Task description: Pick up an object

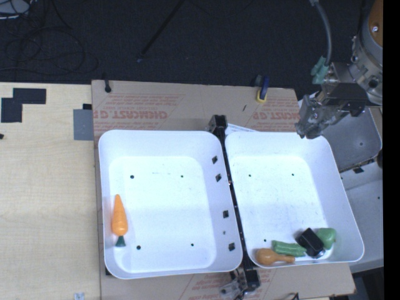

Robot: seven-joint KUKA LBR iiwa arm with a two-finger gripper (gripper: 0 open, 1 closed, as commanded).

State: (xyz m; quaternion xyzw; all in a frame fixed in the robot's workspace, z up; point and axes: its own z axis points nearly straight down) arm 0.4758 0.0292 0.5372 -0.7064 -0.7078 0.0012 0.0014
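gripper (pixel 309 125) hangs above right bin's (pixel 350 214) far corner, holding nothing; open or closed, can't tell. your easiest target is the carrot (pixel 119 217), alone by left bin's (pixel 103 167) near-left wall. looks light, rigid, smooth plastic; pinch mid-body across its width.

Pale wooden bench (pixel 44 199), dark, perhaps carpeted floor (pixel 187 30).
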